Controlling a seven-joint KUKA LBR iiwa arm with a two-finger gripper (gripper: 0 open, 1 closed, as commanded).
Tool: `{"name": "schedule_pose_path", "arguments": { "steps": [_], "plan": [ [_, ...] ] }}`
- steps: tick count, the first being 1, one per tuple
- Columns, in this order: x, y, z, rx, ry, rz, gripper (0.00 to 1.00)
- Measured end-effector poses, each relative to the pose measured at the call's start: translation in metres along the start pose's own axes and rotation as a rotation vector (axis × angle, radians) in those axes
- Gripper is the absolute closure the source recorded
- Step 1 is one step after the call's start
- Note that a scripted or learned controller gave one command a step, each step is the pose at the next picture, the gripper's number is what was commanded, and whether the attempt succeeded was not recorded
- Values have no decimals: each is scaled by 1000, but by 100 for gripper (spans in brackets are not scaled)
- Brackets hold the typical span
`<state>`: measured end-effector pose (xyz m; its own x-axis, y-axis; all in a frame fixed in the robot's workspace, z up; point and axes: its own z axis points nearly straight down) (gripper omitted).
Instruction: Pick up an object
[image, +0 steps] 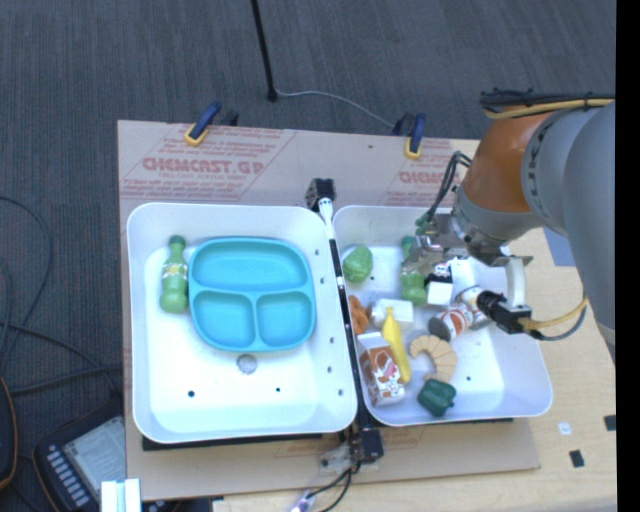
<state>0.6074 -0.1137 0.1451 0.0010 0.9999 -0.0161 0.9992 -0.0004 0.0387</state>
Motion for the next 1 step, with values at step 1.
{"name": "schedule_pose_path", "arguments": {
  "steps": [1],
  "plan": [
    [0,0,0,0,0,0,0]
  ]
}}
